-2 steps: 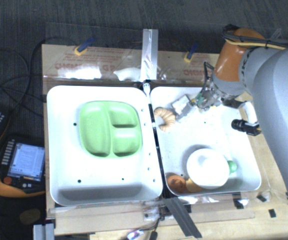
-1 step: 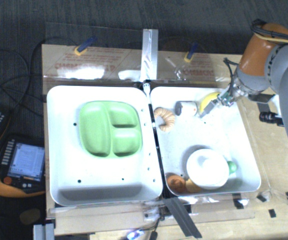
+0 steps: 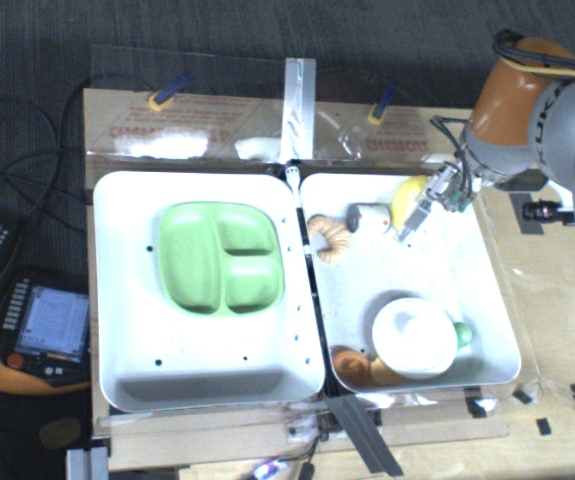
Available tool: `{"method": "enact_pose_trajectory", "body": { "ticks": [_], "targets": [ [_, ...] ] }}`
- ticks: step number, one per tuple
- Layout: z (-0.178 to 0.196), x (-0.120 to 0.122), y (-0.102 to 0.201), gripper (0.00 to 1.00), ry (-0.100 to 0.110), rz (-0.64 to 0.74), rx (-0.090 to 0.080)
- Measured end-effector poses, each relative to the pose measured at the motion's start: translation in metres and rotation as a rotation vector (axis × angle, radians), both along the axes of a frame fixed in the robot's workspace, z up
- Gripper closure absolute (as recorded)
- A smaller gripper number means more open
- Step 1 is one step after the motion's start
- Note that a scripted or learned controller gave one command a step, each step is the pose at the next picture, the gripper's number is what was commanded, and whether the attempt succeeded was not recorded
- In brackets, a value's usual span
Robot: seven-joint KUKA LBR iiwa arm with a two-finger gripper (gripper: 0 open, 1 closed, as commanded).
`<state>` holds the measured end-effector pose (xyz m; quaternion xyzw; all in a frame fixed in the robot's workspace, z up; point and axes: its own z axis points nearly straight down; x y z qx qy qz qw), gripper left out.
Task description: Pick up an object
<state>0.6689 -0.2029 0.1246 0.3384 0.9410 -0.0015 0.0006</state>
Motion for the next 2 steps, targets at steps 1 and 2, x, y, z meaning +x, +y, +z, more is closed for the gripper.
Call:
{"method": "enact_pose_trajectory", "body": {
  "ticks": [1, 2],
  "targets": [
    [0.067, -0.007, -0.021, 0.00, -0.003, 0.089, -0.001],
    [-0.030, -0.012, -0.004, 0.00, -0.003, -0.099, 0.002]
  ]
}}
